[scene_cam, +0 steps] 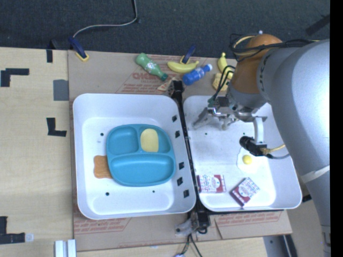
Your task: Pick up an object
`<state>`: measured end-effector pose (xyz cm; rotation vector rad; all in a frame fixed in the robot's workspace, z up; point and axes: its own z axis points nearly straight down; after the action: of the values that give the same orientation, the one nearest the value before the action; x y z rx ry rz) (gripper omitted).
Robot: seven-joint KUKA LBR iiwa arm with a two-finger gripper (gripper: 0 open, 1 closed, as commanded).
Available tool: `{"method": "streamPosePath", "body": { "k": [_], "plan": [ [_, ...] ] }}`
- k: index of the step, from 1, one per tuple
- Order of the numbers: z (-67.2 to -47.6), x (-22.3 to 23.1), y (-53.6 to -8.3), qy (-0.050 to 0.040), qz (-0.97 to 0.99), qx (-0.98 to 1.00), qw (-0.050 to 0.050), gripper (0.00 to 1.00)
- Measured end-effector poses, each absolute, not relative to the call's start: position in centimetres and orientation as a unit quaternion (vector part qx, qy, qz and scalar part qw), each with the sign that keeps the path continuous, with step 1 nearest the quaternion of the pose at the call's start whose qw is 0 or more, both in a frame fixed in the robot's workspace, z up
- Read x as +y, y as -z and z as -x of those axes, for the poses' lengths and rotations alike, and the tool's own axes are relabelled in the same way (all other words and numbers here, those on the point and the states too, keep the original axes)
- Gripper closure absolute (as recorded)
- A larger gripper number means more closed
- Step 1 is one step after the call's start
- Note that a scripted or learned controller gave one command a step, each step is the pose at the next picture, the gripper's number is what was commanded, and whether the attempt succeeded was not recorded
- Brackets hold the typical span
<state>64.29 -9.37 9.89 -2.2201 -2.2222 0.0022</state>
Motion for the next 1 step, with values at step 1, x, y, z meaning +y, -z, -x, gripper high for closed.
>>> {"method": "streamPosePath", "body": {
  "k": [1],
  "plan": [
    [-66.87, -9.26, -8.52, 0.0002, 0.706, -0.708, 0.000, 0.00]
  ]
}}
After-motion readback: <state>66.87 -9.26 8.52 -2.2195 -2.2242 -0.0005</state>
